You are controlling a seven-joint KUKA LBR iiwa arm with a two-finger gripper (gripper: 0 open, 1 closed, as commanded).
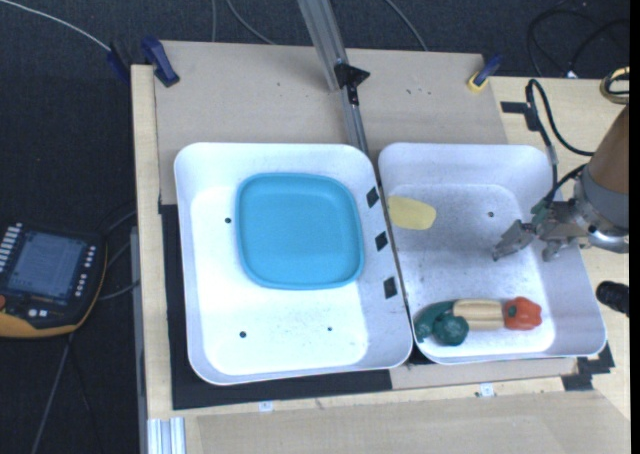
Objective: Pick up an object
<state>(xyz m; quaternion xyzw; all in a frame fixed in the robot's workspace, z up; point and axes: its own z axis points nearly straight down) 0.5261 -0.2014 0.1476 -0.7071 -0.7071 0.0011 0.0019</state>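
1. I see the gripper [528, 239] hanging over the right bin [470, 167], near its right wall, with the arm [610, 182] reaching in from the right; its two fingers are spread apart, one pointing left toward the bin floor and one nearer the wrist; nothing lies between them.
2. The candidates lie in that same bin; a yellow piece [412, 212] rests by the left wall, well apart from the gripper; along the near edge sits a row of three touching things, a dark green object [442, 326], a tan stick-shaped object [478, 314] and a red object [521, 313].
3. The left bin [210, 342] holds a blue plate [300, 230]; I judge it a poor target for these fingers.
4. I judge the step to be the approach; no grasp is made yet.
5. The red object is nearest, just toward the near edge from the gripper; the next move calls for shifting over it, lining up the open fingers to straddle it, then descending.
6. The risk I see is the bin wall and the tan neighbour crowding the fingers.
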